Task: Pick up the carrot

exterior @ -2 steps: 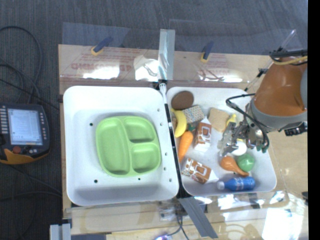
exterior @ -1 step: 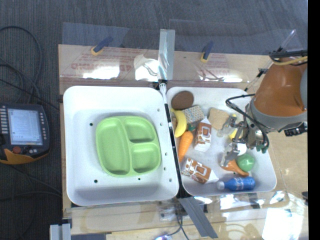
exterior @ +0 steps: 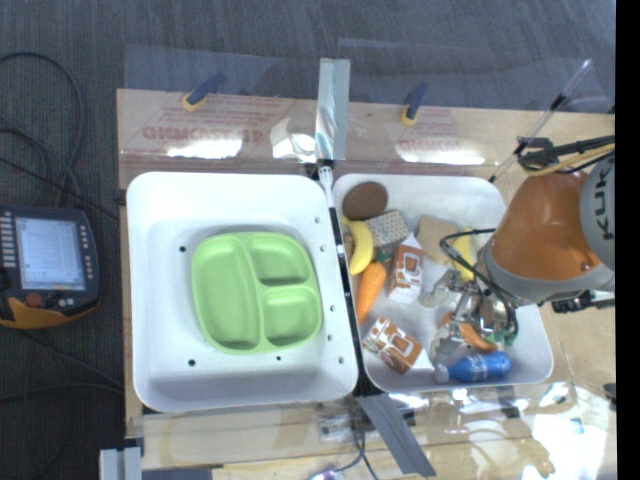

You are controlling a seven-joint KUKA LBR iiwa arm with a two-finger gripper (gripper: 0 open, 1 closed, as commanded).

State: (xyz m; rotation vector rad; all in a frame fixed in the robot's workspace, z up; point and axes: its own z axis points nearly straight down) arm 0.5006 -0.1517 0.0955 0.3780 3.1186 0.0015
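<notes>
The carrot [exterior: 369, 290] is a smooth, tapered orange piece with a plastic sheen, lying in the right bin [exterior: 520, 363] near its left wall, its narrow end pointing down toward the bin's front. Just above it sits a curved yellow banana [exterior: 358, 245], touching or nearly touching the carrot's wider end, and above that a rounded brown ball-like item [exterior: 365, 199]. To the carrot's right lies a small printed carton [exterior: 405, 269], white and orange, and below it another flat printed packet [exterior: 391, 343] with red-orange markings.

The gripper [exterior: 472, 320] hangs low over the right half of the same bin, well apart from the carrot, amid dark metal parts and cabling (whether its fingers are apart or together cannot be told from this slant). The glossy orange band of the arm [exterior: 540, 238] bulges above it. Beside the gripper's lower end rests a blue cylindrical bottle-like object [exterior: 480, 368].

The left bin [exterior: 160, 208] is a shallow white moulded tray with rounded corners, holding a matte lime-green divided plate [exterior: 257, 290] with three compartments. Both bins sit on a pale wooden worktop [exterior: 150, 118].
</notes>
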